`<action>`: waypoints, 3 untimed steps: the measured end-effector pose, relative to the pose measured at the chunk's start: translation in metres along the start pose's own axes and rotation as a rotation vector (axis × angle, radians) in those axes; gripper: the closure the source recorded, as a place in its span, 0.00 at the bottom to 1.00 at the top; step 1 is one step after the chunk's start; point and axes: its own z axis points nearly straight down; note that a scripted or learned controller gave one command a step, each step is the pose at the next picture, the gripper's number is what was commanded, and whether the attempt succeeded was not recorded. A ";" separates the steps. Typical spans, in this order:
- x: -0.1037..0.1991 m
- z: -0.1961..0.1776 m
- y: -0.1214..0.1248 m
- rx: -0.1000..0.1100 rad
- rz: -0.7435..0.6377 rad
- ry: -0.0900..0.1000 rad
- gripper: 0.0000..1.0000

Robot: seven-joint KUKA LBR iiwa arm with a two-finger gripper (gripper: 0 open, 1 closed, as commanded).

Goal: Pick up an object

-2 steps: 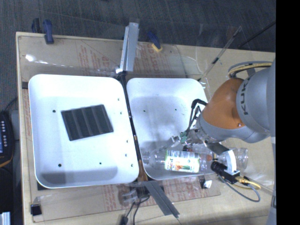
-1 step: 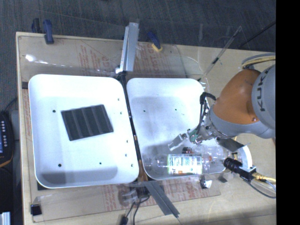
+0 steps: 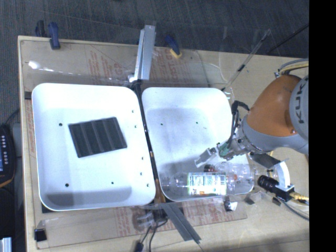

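The clear plastic bottle (image 3: 210, 182) lies on its side along the right bin's (image 3: 178, 104) near wall, light, slick and crushable, best pinched across its labelled middle, beneath the claw (image 3: 223, 152), whose state I cannot tell.

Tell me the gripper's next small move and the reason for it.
Probably lower the gripper slightly and shift it toward the clear plastic bottle. The bottle lies on its side along the near wall of the right bin, and the gripper sits just beside and above it, with nothing visibly held.
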 end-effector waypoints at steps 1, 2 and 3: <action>0.013 0.080 0.007 -0.007 -0.108 -0.003 0.00; 0.013 0.070 0.007 -0.007 -0.113 -0.004 1.00; 0.012 0.069 0.008 -0.009 -0.113 -0.005 0.00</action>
